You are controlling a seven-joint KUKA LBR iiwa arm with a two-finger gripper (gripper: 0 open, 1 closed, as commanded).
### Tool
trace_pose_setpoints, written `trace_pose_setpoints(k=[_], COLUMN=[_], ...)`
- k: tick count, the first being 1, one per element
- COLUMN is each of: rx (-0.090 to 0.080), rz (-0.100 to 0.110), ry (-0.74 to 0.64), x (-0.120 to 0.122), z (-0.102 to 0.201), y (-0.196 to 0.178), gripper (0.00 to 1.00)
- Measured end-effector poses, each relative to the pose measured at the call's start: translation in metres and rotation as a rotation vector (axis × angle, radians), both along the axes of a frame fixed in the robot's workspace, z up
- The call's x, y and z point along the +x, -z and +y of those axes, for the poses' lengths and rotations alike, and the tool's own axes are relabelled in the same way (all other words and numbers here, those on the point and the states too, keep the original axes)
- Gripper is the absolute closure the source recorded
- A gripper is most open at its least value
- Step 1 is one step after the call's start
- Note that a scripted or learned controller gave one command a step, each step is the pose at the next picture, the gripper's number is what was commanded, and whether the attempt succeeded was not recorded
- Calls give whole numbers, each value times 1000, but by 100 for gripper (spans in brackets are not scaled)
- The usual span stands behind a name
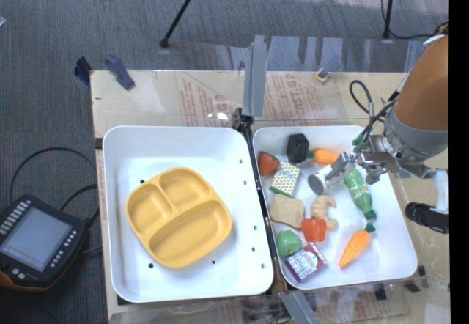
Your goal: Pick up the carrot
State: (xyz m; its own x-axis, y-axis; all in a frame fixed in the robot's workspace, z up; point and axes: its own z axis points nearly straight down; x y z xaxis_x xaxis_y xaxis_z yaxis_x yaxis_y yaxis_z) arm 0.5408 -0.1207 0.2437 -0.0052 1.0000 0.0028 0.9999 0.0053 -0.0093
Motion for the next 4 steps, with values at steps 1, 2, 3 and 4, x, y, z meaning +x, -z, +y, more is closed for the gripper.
trace_pose_setpoints(k=[1,2,3,4], rx=[-2,-1,-2,1], rz=[-4,0,-4,-3], ry=[97,36,36,-224], x=[29,74,75,103], z=[-1,-52,-52,-47], y=[-38,2,0,55], gripper=[0,0,0,0])
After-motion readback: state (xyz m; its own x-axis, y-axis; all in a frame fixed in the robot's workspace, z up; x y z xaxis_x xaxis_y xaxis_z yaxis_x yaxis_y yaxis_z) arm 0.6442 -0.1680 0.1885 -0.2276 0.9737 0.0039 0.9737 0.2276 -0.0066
